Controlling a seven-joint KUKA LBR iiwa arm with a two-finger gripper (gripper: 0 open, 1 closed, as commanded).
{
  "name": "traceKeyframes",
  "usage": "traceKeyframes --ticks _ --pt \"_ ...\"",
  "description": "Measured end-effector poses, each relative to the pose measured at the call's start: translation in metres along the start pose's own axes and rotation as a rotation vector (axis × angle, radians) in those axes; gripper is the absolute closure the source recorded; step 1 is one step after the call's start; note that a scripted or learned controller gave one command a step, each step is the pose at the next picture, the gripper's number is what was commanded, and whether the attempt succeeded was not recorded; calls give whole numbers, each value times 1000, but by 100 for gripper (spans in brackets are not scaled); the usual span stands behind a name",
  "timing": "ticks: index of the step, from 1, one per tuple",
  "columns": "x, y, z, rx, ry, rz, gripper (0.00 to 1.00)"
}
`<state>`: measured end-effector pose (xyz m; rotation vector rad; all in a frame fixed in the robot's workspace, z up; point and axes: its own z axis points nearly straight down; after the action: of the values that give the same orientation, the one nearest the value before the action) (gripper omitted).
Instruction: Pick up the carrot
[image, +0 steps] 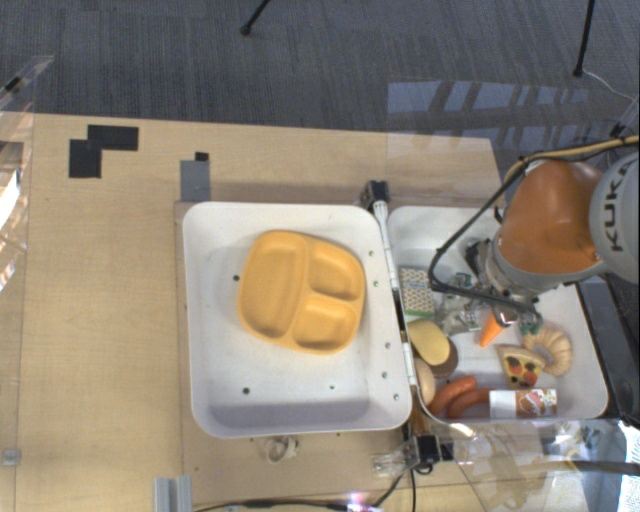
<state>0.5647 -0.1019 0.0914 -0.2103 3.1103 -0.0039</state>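
Near the right bin's (597, 395) centre, the gripper (497, 318) hovered at the small tapered orange carrot (490, 330); whether it gripped anything was unclear.

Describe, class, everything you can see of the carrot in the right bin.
The carrot shows as a small orange wedge, smooth like a plastic toy, tapering to a point toward the bin's near side. It lies in the right bin, directly under the arm's wrist, which hides its upper part. The gripper sits right at it, but a grasp cannot be confirmed. A croissant and a pizza slice lie close beside it.
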Motion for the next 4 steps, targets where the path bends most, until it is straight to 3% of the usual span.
traceKeyframes --ticks 1,2,3,4 --pt "-3 -52 1 2 5 -214 100" --pt "-7 -51 -13 5 -9 -215 100" --pt "-7 -51 -12 4 -7 -215 0" --pt "27 -101 0 -3 10 -494 0"
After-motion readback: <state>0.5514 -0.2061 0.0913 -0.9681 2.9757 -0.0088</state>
